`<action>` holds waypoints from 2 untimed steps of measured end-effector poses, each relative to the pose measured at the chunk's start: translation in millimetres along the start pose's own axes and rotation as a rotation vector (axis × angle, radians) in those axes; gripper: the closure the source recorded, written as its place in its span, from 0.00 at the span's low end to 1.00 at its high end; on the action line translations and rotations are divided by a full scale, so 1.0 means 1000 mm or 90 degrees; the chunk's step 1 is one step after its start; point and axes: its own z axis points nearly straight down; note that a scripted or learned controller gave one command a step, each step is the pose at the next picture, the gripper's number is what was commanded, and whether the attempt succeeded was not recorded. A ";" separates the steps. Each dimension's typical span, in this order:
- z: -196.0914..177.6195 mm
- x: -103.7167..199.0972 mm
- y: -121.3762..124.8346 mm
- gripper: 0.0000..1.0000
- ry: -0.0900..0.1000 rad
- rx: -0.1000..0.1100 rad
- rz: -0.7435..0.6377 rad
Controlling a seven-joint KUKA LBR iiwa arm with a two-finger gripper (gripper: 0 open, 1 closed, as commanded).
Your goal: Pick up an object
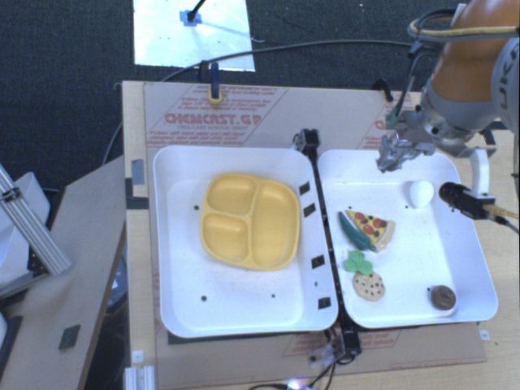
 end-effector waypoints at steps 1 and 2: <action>0.000 0.057 0.004 1.00 0.001 0.000 -0.001; 0.002 0.106 0.006 1.00 0.001 0.000 0.000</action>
